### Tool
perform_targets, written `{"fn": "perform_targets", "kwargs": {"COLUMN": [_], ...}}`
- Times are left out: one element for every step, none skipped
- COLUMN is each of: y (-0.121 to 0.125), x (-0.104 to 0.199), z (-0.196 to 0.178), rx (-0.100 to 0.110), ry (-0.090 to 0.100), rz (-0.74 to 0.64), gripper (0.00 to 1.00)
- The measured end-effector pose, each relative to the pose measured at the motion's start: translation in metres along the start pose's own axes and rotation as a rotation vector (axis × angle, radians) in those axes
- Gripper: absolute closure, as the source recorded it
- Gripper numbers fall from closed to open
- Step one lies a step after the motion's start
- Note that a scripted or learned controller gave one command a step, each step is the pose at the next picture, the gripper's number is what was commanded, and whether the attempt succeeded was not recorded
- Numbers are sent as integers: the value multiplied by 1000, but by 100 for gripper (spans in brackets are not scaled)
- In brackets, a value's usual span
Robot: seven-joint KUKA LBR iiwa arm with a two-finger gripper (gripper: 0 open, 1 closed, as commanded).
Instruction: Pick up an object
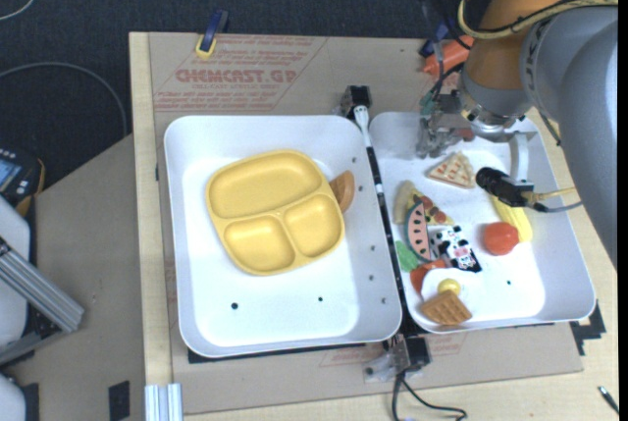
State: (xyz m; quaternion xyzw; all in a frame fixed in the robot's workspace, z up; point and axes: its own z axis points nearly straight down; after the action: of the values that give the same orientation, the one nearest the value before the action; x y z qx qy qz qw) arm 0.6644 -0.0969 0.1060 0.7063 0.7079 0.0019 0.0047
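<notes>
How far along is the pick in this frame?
Done: the gripper is down in the right bin, beside the pizza slice toy. In hand: nothing visible between its fingers. Left: gripping and lifting an object; the tomato and other toys lie in the bin.

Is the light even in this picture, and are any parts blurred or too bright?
In the camera view the light is soft and even; the yellow tray casts only a faint shadow. The white bins look bright but keep detail. The small toys near the gripper are slightly soft, their outlines hard to read.
</notes>
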Motion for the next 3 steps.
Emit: {"fn": "perform_targets", "kwargs": {"y": [2, 4, -42], "x": [-8, -8, 19], "z": [-61, -115, -110], "rx": [1, 0, 13], "ry": [2, 2, 5], "rz": [2, 1, 1], "gripper": [100, 100, 100]}}
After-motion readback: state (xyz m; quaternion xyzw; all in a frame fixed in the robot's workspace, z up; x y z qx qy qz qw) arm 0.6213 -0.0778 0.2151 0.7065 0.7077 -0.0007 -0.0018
